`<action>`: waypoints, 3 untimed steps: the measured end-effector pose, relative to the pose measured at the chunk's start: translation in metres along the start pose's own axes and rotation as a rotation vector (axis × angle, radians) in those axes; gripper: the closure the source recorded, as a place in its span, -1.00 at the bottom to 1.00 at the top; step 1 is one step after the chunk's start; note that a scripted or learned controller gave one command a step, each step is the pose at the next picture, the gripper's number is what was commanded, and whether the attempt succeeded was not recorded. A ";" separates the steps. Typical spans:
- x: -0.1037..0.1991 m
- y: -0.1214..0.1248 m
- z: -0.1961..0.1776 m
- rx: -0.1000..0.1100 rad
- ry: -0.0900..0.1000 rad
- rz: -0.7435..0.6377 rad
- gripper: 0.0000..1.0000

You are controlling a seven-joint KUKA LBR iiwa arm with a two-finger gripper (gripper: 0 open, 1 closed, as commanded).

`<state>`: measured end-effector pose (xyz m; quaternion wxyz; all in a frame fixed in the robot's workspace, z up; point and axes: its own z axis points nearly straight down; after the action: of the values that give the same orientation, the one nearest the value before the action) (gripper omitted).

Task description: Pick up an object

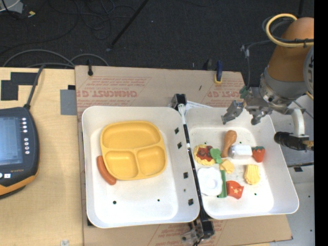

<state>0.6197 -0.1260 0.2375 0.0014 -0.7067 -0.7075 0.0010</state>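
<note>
My gripper (244, 114) hangs over the far edge of the right bin (287, 191), its two fingers spread apart and open, nothing between them. Just below it in that bin lie toy foods: a brown drumstick (229, 141), a white bottle-like piece (241, 150), a strawberry (258, 154), a pizza slice (204, 155), a yellow corn piece (251, 175), a red pepper (234, 189), a green bean (223, 183) and a white round piece (209, 181).
The left bin (97, 188) holds a yellow divided tray (133, 148) and a sausage (105, 170) beside it. A teach pendant (15, 147) lies on the bench at far left. Cables run behind the bins.
</note>
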 end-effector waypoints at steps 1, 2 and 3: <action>0.026 -0.028 0.132 -0.008 -0.002 0.003 -1.00; 0.040 -0.097 0.144 -0.016 -0.005 0.006 -1.00; 0.062 -0.143 -0.003 -0.011 0.000 0.000 -1.00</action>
<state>0.4766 -0.0639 0.2410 -0.0024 -0.7066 -0.7076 -0.0029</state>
